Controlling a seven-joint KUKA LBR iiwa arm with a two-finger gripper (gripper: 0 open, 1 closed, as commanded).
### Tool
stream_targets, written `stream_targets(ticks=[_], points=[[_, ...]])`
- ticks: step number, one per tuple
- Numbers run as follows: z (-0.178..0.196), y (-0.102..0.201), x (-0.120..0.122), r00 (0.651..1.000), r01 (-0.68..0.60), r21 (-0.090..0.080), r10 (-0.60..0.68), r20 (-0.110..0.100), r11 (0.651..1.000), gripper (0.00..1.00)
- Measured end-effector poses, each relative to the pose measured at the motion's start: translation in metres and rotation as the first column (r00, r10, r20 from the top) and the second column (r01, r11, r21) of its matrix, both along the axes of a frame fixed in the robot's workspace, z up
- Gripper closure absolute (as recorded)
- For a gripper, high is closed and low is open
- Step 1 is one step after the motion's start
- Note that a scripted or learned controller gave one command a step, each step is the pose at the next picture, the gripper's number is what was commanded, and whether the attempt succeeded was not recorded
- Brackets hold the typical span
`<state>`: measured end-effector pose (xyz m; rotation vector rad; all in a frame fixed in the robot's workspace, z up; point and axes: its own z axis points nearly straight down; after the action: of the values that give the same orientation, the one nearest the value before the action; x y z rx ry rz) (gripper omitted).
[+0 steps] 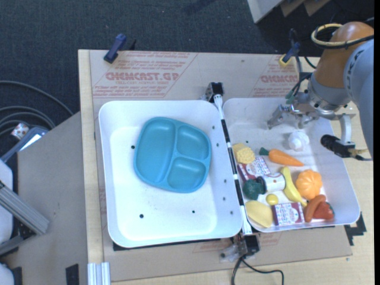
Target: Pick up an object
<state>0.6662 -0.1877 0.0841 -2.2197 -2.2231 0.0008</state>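
Carrot (286, 157) lying just below gripper (293, 116), fingers spread, gripping nothing; crowded toys risking finger collision, slipping.

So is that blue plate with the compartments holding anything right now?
Empty. The blue plate lies flat in the left bin, its three compartments bare; the toy food is all in the right bin.

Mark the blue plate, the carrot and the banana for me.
blue plate (173, 154): camera view, on the ridge between its compartments.
carrot (286, 157): camera view, mid-length of the orange body.
banana (291, 186): camera view, middle of its curve.
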Motion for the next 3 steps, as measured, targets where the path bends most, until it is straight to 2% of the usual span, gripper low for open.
stream_targets(ticks=[1,2,3], points=[[0.012,0.0,0.001,1.0,-0.001,-0.003,0.001,0.004,1.0,1.0],[0.011,0.0,0.001,1.0,-0.001,-0.003,0.001,0.003,1.0,0.0],[0.001,0.062,0.0,1.0,0.001,0.002,-0.001,-0.002,1.0,0.0]])
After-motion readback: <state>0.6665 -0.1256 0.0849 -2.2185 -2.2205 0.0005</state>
